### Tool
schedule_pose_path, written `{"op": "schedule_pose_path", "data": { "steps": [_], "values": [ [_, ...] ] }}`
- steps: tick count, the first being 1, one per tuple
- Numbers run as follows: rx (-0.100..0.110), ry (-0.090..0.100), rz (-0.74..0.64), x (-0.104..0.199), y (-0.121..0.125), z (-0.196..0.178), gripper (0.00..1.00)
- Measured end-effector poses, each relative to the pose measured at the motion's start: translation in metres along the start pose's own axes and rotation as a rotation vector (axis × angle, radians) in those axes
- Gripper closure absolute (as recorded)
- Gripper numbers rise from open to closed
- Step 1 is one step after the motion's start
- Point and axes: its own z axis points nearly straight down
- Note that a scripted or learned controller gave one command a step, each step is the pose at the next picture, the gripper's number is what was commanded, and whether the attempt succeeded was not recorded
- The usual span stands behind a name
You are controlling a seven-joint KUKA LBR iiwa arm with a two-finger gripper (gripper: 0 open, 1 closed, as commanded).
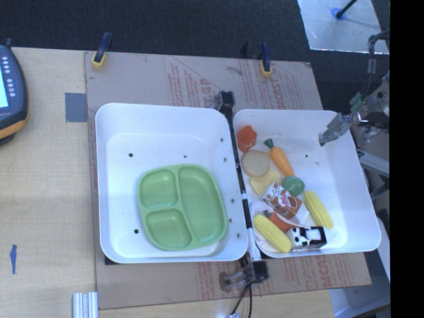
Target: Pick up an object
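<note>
Gripper at right bin's far right corner, holding nothing; finger spacing impossible to tell. Carrot lying apart from the pile: best approached straight down, across its width.

A green divided plate lies in the left white bin.

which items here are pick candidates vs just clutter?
Pick candidates, right bin: carrot, two corn cobs, orange piece, beige round, black-and-white toy; end effector nearby.
Clutter: green divided plate, pendant, clamps.
</note>
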Motion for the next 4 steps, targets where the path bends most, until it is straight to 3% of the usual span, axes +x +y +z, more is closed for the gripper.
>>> {"op": "schedule_pose_path", "data": {
  "steps": [1, 2, 3, 4],
  "values": [
    [0.004, 0.001, -0.005, 0.041, 0.048, 0.111, 0.0],
    [-0.002, 0.0, 0.0, 0.045, 0.048, 0.196, 0.0],
    [-0.012, 0.0, 0.0, 0.038, 0.045, 0.189, 0.0],
    [-0.014, -0.005, 0.005, 0.052, 0.012, 0.19, 0.0]
  ]
}}
